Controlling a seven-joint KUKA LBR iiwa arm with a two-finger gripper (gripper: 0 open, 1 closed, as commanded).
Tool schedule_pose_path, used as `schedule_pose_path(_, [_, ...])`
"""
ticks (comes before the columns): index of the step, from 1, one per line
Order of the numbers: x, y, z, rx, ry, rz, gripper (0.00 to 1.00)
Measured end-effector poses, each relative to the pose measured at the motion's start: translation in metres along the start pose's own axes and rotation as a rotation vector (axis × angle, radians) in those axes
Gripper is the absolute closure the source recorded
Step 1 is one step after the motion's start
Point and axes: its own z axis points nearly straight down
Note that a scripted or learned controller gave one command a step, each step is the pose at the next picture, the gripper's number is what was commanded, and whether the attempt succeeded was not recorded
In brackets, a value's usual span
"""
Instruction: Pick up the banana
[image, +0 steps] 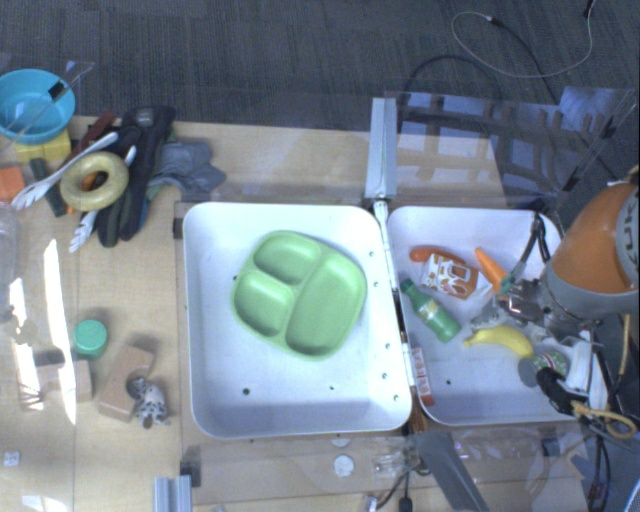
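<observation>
A pale wooden bench (280, 165) stands on dark grey carpet, with two white bins side by side on it. The left bin (215, 380) holds a green divided plate (300, 292). The right bin (455, 385) is crowded: a green bottle (430, 310) near its left wall, a white and orange packet (447, 276), a red sausage-like piece (436, 253) above that, and an orange carrot (489, 267) to the right. Loose things lie on the bench at left, among them a blue bowl (35, 103), a yellow ring (94, 180) and a small green cap (90, 337).

The banana (502, 341) lies on the floor of the right bin, toward its right side, below the carrot and well right of the bottle. It looks flat on the bin, not lifted.

The arm (600, 255) comes in from the right, its orange band over the bin's right edge. The gripper (518, 300) sits low, just above the banana's upper edge and possibly touching it; the metal parts there are small and tangled, so whether the fingers are apart or together cannot be told, and nothing shows the banana between them.

As for progress, the approach seems made: the gripper is at the right bin and close by the fruit. The grasp itself and the lift are not yet shown, so the main part of the task remains.
</observation>
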Motion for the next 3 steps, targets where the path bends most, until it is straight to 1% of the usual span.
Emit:
schedule_pose_path(1, [0.002,0.003,-0.011,-0.007,0.002,-0.003,1.00])
schedule_pose_path(2, [0.002,0.003,-0.011,-0.006,0.002,-0.003,0.00])
schedule_pose_path(3, [-0.021,-0.024,-0.001,-0.001,-0.001,-0.388,0.00])
